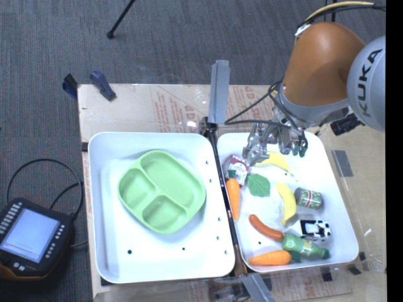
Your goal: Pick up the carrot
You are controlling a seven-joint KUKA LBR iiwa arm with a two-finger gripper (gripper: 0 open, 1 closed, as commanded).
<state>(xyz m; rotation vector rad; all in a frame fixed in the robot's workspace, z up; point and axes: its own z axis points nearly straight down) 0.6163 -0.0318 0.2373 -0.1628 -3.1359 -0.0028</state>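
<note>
A grey and orange arm (321, 65) reaches in from the right over a bench (157, 106) holding two shallow white bins side by side. Its gripper (275, 140) hangs above the far edge of the right bin (337, 187), fingers pointing down with a gap between them and nothing held.

Two carrots lie in the right bin. One carrot (233, 197) lies along the bin's left edge, near the gripper and just beside a green leaf (258, 185). The other carrot (271, 258) lies at the near edge, touching a green bottle (305, 246). Also in this bin are two bananas (287, 201), a red sausage (266, 228), a small can (308, 198), a small packet (237, 167) and a black-and-white toy (314, 229).

The step in hand looks like the approach; no grasp has been made. The next move probably calls for shifting toward the left-edge carrot, turning the fingers across it, and descending without catching the bin wall or the leaf.

The left bin (101, 168) holds a green divided plate (162, 191). The floor is dark carpet; a handheld control pendant (31, 234) rests at the lower left.
</note>
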